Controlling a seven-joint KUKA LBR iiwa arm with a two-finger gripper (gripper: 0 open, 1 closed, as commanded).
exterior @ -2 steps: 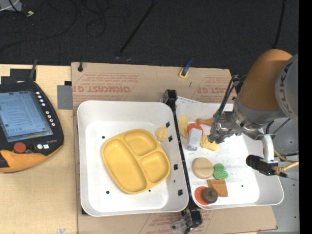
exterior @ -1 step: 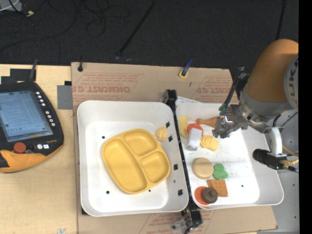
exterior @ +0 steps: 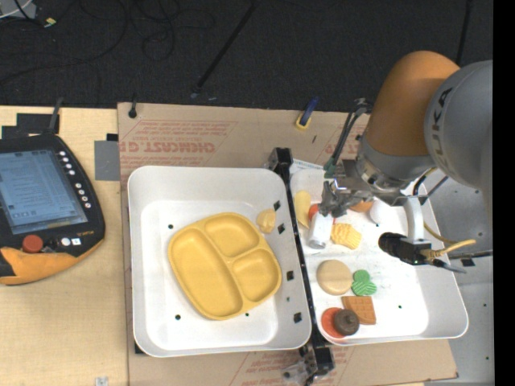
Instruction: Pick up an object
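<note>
The hand (exterior: 331,202), its opening hard to tell from here, hovers low in the right bin (exterior: 438,316) directly above a small white bottle (exterior: 320,230) standing just beneath it.

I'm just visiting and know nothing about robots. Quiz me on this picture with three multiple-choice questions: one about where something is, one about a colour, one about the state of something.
1. Where does the yellow divided plate lie?
A. In the left bin
B. In the right bin
C. On the bare cardboard

2. What colour is the small ridged round piece beside the tan disc?
A. Blue
B. Green
C. Purple

3. How do the plate's compartments look?
A. Heaped with toy food
B. Bare, with nothing in them
C. Covered by a lid

Answers:
1. A: the plate rests on the floor of the left bin, left of the divider.
2. B: it is bright green, lying in the right bin.
3. B: all three compartments show only their own yellow surface.
</note>
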